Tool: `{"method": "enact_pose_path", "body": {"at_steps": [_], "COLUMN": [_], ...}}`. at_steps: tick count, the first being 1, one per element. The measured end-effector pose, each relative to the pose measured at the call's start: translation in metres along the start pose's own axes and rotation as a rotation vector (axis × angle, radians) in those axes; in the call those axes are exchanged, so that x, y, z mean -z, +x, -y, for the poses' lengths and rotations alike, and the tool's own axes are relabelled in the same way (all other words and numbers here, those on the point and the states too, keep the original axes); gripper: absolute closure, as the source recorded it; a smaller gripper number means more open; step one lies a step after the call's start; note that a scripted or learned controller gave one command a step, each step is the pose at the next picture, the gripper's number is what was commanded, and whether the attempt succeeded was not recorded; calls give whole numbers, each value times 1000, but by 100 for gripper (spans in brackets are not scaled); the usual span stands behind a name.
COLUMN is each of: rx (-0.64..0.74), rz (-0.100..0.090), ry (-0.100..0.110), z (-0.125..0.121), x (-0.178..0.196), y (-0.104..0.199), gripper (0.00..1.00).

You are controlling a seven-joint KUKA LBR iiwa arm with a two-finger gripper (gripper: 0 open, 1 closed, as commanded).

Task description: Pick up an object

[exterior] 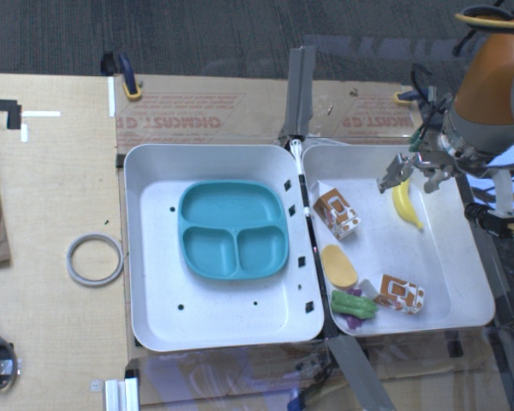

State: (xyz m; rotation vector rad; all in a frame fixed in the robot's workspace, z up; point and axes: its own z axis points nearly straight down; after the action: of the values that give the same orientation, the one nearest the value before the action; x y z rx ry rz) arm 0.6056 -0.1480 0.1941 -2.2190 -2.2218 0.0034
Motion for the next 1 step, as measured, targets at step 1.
{"method": "enact_pose_path", "body": {"at_steps": [1], "rx": [137], "rz": [0], "ry": [-3], "z": [8], "x": [-102], "y": [-49], "gripper": [0]}}
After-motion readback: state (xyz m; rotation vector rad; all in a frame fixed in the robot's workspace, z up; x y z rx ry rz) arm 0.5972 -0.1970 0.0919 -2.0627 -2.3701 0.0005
